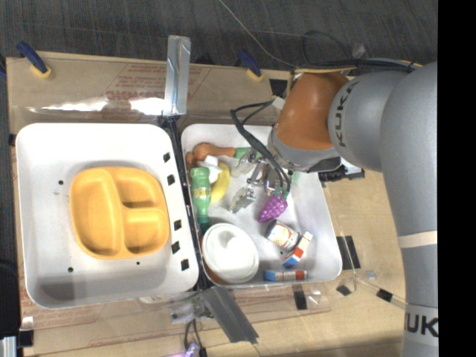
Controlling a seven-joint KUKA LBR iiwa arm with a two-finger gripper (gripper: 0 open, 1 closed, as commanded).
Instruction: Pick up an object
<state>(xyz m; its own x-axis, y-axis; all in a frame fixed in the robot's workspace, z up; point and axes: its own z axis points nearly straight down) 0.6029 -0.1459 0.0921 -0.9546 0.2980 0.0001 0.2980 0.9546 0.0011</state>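
My gripper hangs low in the right bin, above the clutter between the yellow banana and the purple grapes. It looks spread with nothing between the fingers, though glare makes that unsure. The grapes lie just beside it, my nearest target. I should centre over them, descend straight, and close gently, avoiding the green bottle and white bowl.

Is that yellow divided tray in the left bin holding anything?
Empty. The yellow divided tray lies flat in the left bin, and all its compartments show only bare yellow.
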